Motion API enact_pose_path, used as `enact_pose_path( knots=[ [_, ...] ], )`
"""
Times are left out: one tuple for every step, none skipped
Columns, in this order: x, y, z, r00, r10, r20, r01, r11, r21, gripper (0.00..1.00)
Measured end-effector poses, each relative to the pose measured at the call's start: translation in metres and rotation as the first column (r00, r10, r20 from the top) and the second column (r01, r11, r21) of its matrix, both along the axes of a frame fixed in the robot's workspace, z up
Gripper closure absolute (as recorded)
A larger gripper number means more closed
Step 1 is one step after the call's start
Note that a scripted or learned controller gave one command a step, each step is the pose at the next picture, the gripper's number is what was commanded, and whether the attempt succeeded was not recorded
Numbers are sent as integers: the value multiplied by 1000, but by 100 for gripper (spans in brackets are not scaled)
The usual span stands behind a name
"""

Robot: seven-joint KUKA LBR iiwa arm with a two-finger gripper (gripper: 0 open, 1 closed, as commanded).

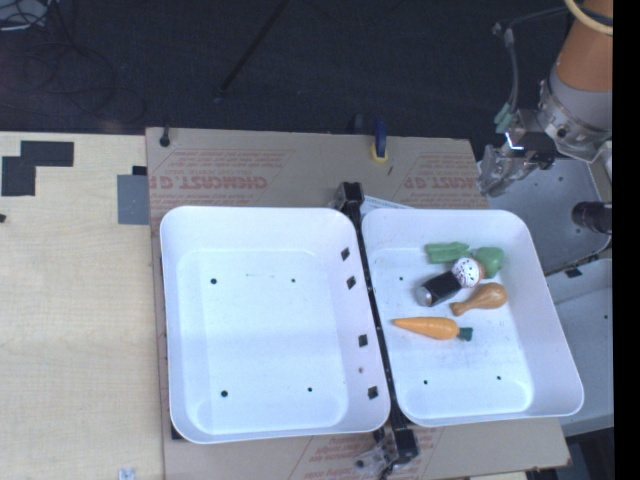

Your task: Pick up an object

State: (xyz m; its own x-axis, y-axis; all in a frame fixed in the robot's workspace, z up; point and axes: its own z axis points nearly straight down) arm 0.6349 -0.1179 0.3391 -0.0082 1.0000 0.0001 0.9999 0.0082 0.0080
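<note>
The gripper [497, 173] hangs above the bench just past the right bin's [545, 373] far corner; whether it's open, I cannot tell. In that bin lie a carrot [428, 328], a black cylinder [438, 288], a spotted ball [465, 270], a tan gourd [481, 299] and green pieces [447, 252], bunched together.

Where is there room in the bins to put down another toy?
The left bin has bare floor from wall to wall. In the right bin, the strip below the carrot is free. It's crowded above: the carrot, black cylinder, spotted ball, tan gourd and green pieces bunch together.
</note>
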Motion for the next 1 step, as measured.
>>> enact_pose_path(
  knots=[
    [-41, -62, -79, 1000, -13, -17, 13, 1000, 0, 100]
  ],
)
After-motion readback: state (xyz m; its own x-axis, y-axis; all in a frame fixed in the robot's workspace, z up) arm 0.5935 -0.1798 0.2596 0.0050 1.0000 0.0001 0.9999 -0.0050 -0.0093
